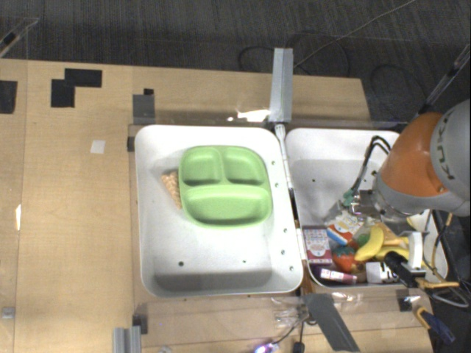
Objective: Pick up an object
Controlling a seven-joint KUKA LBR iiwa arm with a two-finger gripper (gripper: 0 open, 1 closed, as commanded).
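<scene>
Gripper (352, 210), grip unclear, hovers just above the banana (372, 243) in right bin (324, 160).

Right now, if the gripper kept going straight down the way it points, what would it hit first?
Probably the pile of small objects in the right bin, likely near the yellow banana; depth is unclear from above.

A single fixed camera looks down at a slant from above the bench (66, 219), taking in both white bins (154, 271) whole.
</scene>
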